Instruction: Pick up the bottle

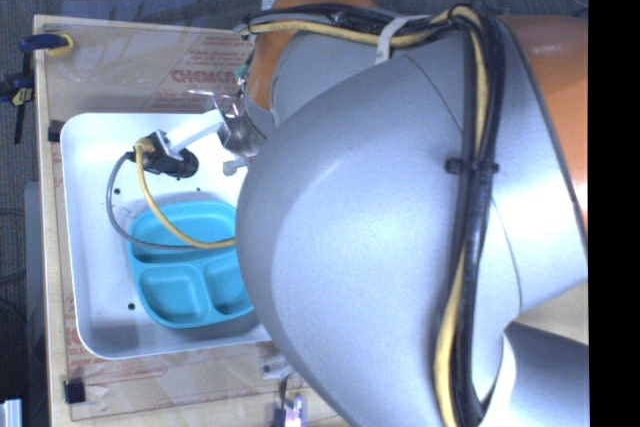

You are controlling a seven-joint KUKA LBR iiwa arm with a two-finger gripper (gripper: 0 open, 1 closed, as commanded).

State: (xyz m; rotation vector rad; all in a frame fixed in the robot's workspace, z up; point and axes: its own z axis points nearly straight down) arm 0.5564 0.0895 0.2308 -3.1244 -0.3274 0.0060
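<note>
Clamps (40, 43) at the far left edge pin a clear sheet over the worktop (120, 45), probably to keep its surface clean and the setup from shifting. Just to the right sits a shallow white bin (85, 215), its walls there to stop loose things sliding away. Inside it lies a blue tray (185, 290) with several compartments, flat on the bin floor near the lower side. A yellow cable (165, 215) and a grey one loop over the tray from a black fitting (172, 161), hanging slack so the arm can move freely. That fitting leads right to the tool (232, 130), which reaches down over the bin's upper part; whether it is spread or closed, or has anything in it, I cannot tell. The grey arm (400, 245) covers most of the right side. The bottle cannot be made out; it may lie under the arm.
</note>
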